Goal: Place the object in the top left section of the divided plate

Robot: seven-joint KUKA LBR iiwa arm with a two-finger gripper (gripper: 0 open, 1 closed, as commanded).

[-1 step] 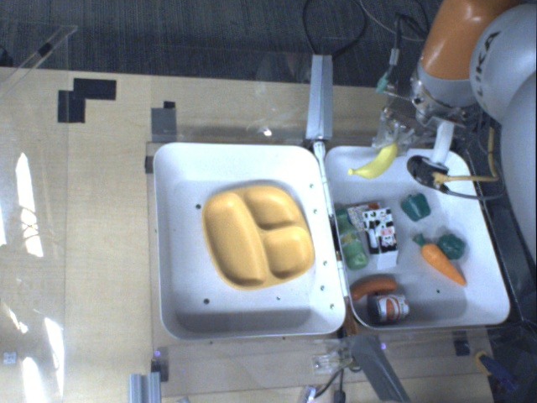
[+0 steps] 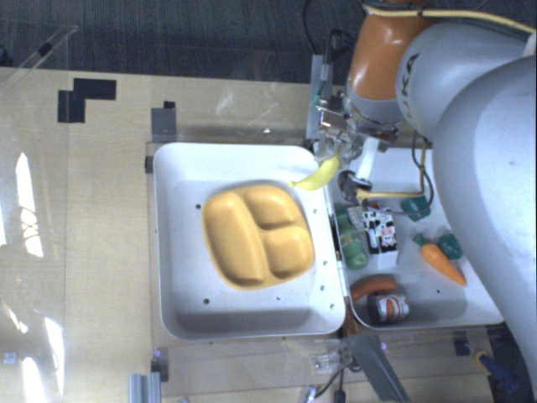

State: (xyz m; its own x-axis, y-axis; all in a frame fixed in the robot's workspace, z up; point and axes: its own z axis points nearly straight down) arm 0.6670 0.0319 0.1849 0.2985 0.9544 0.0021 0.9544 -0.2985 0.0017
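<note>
A yellow divided plate with three sections lies in the left white bin. My gripper hangs over the rim between the two bins, just above and right of the plate. A yellow banana sits between its fingers, curving down and left toward the plate's upper right corner. The gripper is shut on the banana. The arm's orange band rises above it.
The right bin holds a carrot, a green packet, a small printed box, a sausage-like item and a can. The grey arm covers that bin's right side.
</note>
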